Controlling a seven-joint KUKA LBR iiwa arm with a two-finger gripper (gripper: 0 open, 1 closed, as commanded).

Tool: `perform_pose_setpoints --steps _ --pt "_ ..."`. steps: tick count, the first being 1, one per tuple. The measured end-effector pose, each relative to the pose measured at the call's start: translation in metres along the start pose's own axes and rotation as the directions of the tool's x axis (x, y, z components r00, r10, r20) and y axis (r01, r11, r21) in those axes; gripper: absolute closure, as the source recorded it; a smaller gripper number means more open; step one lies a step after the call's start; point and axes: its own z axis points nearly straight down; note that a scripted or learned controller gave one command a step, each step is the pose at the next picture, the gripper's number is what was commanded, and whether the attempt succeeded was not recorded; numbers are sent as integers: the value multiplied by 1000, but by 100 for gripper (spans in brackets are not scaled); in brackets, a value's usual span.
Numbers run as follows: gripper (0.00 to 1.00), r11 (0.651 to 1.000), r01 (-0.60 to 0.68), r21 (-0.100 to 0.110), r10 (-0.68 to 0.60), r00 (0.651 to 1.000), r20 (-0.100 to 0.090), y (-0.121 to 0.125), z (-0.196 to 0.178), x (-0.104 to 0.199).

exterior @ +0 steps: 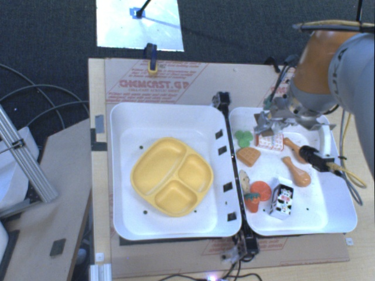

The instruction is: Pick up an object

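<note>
Two white bins [176, 113] sit side by side; a yellow tray [171, 175] lies in the left. Over the right bin's toys, the gripper [266, 127] hangs, its state impossible to tell

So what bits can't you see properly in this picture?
- Gripper: in the camera view the wrist above hides its fingers, so open or shut is unclear.
- Red-and-white item: partly under the gripper; too small to identify.
- Black-and-white carton: its print is too small to read.
- Arm: cut off by the right edge.

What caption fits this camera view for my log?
Arm's gripper low over the right bin of toys; yellow divided tray sits in the left bin.
</note>
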Motion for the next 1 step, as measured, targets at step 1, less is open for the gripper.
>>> perform_pose_setpoints --steps 1 --pt "100 1000 0 13 0 1000 -4 -14 -23 73"
